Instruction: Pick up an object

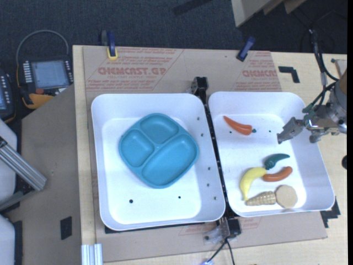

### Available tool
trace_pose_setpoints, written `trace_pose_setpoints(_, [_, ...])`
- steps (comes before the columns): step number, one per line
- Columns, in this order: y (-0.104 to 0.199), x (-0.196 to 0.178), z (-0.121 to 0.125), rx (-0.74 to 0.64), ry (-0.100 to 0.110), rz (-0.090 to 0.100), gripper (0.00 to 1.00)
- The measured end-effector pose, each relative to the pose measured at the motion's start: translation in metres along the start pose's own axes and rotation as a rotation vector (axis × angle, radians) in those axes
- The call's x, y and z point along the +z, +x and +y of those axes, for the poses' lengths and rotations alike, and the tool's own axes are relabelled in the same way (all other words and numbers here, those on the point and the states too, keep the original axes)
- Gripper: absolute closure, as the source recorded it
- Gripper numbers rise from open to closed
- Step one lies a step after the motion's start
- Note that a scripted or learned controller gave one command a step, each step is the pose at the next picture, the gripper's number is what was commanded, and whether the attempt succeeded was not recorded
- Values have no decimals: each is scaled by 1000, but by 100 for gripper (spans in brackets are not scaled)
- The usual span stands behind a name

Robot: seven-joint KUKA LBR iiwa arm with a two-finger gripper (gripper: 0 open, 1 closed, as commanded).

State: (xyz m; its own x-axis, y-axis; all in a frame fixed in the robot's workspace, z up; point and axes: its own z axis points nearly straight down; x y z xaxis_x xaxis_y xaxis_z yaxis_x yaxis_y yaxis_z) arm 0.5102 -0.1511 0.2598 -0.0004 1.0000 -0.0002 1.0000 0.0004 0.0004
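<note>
- We see the gripper [302,128] hovering at the right bin's [314,200] right edge, fingers spread, gripping nothing.
- An orange-red chilli [238,126], green-stemmed, lies near that bin's back-left corner.

Hand [293,130]: dark grey metal, cables apparently trailing.

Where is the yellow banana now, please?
The yellow banana lies in the right bin, toward its near edge, beside the orange sausage and above the cone.
</note>
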Motion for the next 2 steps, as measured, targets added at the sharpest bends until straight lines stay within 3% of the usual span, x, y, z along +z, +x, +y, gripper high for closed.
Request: trace_pose_setpoints(2, [-1,127,-1,1,8,3,0])
